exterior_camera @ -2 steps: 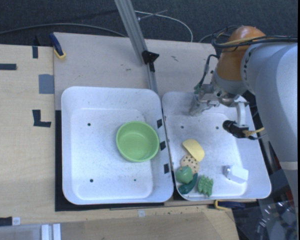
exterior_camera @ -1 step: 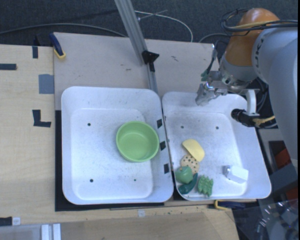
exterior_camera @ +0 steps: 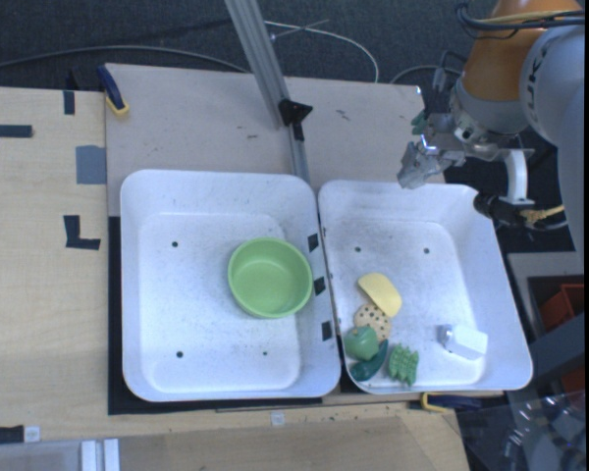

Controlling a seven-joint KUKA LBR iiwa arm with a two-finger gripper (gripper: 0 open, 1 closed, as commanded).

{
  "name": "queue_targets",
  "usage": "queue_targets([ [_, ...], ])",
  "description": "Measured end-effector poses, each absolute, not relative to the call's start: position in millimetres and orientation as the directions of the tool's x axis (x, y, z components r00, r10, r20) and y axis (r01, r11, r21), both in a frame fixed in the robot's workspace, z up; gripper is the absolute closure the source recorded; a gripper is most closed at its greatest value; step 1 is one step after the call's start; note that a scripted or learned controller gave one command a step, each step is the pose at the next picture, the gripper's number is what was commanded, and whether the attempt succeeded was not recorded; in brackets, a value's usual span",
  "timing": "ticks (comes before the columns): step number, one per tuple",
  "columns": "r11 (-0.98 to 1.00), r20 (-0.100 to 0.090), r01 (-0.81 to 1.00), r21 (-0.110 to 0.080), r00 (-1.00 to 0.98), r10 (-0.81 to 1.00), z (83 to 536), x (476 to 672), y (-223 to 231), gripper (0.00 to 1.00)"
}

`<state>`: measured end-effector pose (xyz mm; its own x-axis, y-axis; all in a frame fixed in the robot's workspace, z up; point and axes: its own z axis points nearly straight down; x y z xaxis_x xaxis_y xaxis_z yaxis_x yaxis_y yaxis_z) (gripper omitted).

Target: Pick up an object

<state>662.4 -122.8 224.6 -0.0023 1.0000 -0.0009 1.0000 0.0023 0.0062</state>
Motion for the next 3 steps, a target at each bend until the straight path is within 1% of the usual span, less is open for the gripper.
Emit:
queue_targets([
  [1,0.002,-0.001,1.0,0.004,-0.002,1.0,271,663.4,-122,1.0],
  [2,0.006,0.001,1.0,-0.004,-0.006,1.0,255,648.5,-66,1.0],
  [3,0.007,0.002,1.0,-0.002,-0.007,1.0,257,640.4,-8,1.0],
])
